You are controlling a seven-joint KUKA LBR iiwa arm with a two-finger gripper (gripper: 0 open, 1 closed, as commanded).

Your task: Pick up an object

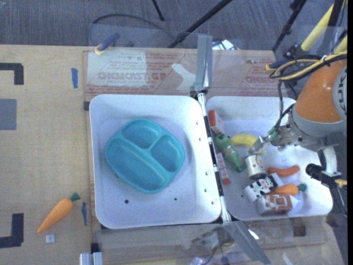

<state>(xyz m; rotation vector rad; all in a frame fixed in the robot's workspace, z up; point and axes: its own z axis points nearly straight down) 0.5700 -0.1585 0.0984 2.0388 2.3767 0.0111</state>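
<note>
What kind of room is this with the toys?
Probably a robot lab: a grey-and-orange robot arm reaches over two white bins, one holding toy food, with tripod legs behind.

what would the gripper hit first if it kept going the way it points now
Probably the small white-and-tan can lying just below and left of the gripper in the right white bin. Depth is unclear, so the yellow banana toy beside it might come first.
</note>
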